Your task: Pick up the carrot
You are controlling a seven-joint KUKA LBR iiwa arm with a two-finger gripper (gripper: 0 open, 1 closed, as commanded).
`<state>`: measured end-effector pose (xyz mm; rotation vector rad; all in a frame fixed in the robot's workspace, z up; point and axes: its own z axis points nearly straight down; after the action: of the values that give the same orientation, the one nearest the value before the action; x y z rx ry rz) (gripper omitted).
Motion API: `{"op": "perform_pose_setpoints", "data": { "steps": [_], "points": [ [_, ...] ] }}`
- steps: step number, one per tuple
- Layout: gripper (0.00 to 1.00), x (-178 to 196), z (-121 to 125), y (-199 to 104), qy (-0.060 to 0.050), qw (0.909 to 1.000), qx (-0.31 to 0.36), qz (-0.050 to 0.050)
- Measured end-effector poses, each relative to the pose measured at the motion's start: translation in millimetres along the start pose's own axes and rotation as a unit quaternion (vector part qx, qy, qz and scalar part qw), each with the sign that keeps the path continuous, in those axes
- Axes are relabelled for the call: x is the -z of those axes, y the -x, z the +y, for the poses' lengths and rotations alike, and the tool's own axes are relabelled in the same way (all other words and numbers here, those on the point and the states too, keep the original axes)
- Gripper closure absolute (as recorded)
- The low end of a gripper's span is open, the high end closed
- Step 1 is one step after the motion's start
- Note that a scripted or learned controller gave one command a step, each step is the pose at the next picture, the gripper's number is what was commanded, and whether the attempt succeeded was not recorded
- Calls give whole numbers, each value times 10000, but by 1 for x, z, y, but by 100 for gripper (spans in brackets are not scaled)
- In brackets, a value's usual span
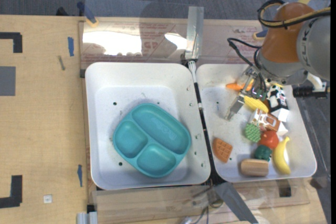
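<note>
Arm [294, 39] reaching into right bin [304, 165], gripper [236, 105] beside carrot [233, 86]

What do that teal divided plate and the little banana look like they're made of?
The teal plate looks like moulded plastic: one even colour, rounded edges, soft sheen. The banana seems to be toy plastic too, smooth and uniformly bright yellow, though rubber or foam can't be ruled out.

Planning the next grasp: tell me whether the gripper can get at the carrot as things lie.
Probably yes. The carrot lies uncovered near the right bin's far edge, right beside the gripper, with nothing on top.
</note>
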<state>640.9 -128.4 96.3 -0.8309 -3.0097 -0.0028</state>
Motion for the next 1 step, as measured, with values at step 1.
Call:
{"op": "perform_pose_setpoints", "data": {
  "steps": [1],
  "points": [
    [0,-11,21,-16,-37,10000,57,7]
  ]
}}
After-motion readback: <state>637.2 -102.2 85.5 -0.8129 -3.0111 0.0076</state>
